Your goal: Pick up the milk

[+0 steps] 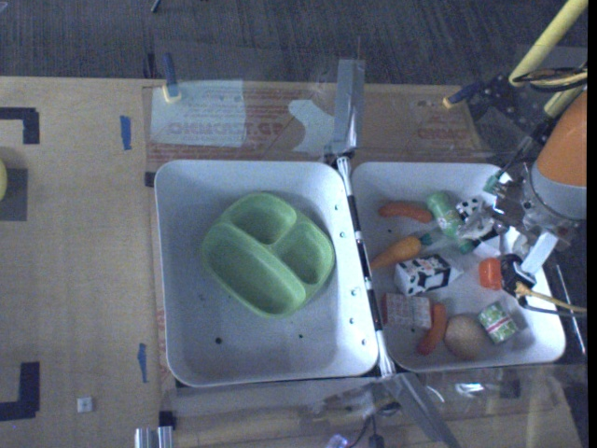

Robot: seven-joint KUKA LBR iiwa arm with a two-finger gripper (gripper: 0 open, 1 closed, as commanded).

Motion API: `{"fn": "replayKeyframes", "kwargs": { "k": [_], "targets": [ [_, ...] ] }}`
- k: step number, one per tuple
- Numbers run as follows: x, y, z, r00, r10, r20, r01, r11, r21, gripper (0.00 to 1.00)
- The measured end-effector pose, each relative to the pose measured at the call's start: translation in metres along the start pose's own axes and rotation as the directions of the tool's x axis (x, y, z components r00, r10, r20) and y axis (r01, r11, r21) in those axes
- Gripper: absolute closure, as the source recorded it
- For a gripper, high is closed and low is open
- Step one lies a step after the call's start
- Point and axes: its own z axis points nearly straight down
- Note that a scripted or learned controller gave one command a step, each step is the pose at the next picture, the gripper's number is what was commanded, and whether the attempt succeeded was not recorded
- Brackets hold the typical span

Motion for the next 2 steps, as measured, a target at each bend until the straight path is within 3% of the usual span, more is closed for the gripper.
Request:
{"fn": "replayKeyframes", "kwargs": {
  "k": [1,2],
  "targets": [
    [0.002,0.01,0.055,1.0,-0.027,-0.006,0.027,1.0,-0.002,0.0],
    [0.002,0.01,0.044,1.0,-0.029,-0.004,0.029,1.0,-0.003,1.0]
  ]
}}
